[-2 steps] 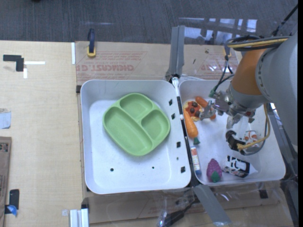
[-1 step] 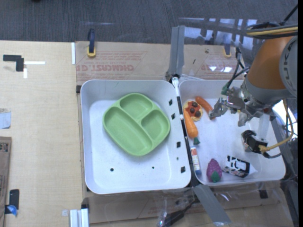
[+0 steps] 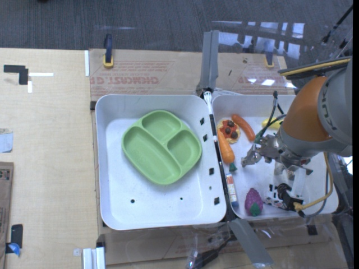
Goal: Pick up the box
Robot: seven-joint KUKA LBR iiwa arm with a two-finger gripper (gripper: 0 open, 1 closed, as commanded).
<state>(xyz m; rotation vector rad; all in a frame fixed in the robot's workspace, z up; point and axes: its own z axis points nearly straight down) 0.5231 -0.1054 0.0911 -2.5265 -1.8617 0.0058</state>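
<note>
Gripper (image 3: 250, 158), opening not discernible, hangs over the right bin; slim box (image 3: 230, 187) lies near, lengthwise along the divider-side wall

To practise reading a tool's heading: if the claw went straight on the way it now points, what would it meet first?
Probably the bare floor of the right bin, just short of the orange carrot. The claw points down and leftward, but depth is unclear.

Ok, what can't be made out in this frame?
Camera view:
- Right part of the right bin: covered by the arm; whatever lies there is hidden.
- Arm: cut off by the right edge.
- Purple thing near the bin's front wall: too small to identify.
</note>
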